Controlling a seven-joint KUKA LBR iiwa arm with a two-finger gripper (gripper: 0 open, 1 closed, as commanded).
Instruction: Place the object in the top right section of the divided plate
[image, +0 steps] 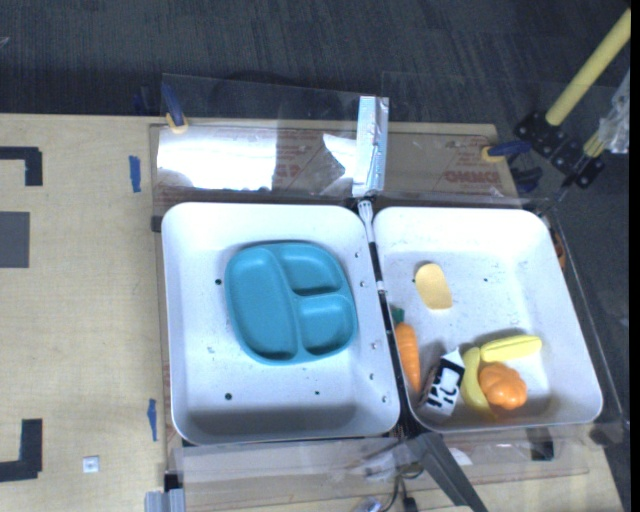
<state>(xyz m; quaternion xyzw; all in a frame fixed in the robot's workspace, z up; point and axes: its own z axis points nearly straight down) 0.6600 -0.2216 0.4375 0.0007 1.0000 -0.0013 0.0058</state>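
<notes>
Since no object is singled out, pale yellow piece (433, 285) looks light, probably smooth plastic; pinch its narrow sides. Gripper state: cannot tell.

A robotics lab: taped workbench (70, 330) bearing two white bins (190, 400).
</notes>
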